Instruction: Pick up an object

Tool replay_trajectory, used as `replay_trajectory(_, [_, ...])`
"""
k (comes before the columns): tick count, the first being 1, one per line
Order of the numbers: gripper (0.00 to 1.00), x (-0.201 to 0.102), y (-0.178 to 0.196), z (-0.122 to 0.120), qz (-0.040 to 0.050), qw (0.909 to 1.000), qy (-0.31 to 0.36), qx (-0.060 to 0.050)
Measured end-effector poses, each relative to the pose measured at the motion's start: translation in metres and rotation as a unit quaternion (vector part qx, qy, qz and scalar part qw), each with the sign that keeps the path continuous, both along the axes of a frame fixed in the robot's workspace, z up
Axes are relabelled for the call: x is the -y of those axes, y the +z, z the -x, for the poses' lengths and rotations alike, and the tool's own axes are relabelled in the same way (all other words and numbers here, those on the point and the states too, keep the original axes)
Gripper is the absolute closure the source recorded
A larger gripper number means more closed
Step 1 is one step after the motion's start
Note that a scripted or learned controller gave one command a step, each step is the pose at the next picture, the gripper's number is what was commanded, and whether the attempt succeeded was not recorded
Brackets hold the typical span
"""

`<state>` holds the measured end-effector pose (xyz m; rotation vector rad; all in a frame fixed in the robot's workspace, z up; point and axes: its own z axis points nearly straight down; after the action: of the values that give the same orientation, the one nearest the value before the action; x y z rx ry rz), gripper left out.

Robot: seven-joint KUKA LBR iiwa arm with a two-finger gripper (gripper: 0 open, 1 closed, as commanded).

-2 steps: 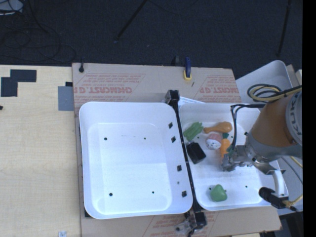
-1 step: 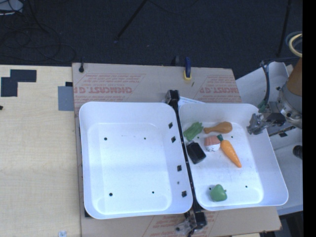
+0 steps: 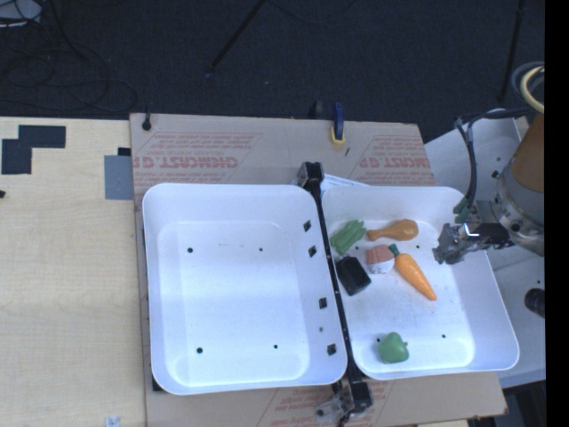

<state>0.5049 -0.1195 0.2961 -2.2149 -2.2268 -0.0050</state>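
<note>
The right bin (image 3: 480,345) holds several toy items: an orange carrot (image 3: 415,276), an orange-brown squash shape (image 3: 395,231), a green leafy piece (image 3: 348,236), a small red and white item (image 3: 380,257), a black block (image 3: 352,275) and a green pepper (image 3: 392,348). My gripper (image 3: 449,245) hangs at the right bin's right side, just right of the carrot and apart from it. Nothing shows between its fingers.
The left bin (image 3: 160,238) lies beside the right one, with a black divider rail (image 3: 324,274) between them. Both rest on a cardboard sheet (image 3: 231,154). A blue and yellow clamp (image 3: 338,124) sits at the sheet's far edge. Cables loop near the arm (image 3: 520,194) at right.
</note>
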Motion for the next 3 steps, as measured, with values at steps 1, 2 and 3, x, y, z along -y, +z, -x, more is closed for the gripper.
replay_trajectory(1, [0.0, 0.003, -0.004, -0.001, 0.0011, 1.0, -0.002, -0.002])
replay_trajectory(2, [0.0, -0.044, -0.099, -0.027, -0.0003, 1.0, -0.001, -0.007])
replay_trajectory(3, [0.0, -0.09, -0.088, 0.032, -0.0003, 1.0, -0.001, -0.005])
